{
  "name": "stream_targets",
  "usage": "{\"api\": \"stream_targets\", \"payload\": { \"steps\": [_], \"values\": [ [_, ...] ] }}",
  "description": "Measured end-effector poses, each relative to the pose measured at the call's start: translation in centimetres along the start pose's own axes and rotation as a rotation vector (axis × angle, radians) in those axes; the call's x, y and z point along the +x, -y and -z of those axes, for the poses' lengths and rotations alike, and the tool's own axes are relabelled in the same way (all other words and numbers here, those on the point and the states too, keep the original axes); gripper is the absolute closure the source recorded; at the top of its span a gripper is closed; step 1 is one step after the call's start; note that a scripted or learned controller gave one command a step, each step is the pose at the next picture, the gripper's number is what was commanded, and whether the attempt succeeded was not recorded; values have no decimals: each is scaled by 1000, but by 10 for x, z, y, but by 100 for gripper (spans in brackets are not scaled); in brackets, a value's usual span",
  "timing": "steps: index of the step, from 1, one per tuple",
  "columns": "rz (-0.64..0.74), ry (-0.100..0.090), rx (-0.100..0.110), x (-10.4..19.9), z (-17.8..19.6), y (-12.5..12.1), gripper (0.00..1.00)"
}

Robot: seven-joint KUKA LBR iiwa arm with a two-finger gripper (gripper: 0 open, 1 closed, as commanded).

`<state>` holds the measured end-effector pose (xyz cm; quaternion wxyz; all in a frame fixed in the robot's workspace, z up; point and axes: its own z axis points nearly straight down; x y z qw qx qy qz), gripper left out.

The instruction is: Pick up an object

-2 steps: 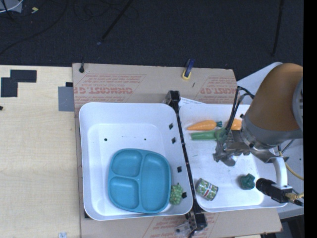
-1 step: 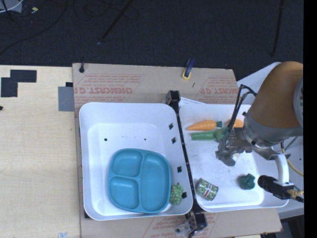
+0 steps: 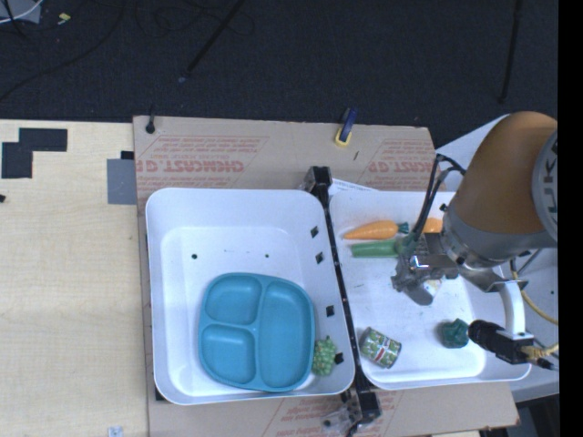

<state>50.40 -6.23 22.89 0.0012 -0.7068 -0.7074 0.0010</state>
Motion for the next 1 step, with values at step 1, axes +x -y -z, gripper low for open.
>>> {"api": "stream_targets", "payload": {
  "steps": [1],
  "values": [
    [-3, 0, 2, 0, -3, 21, 100]
  ]
}}
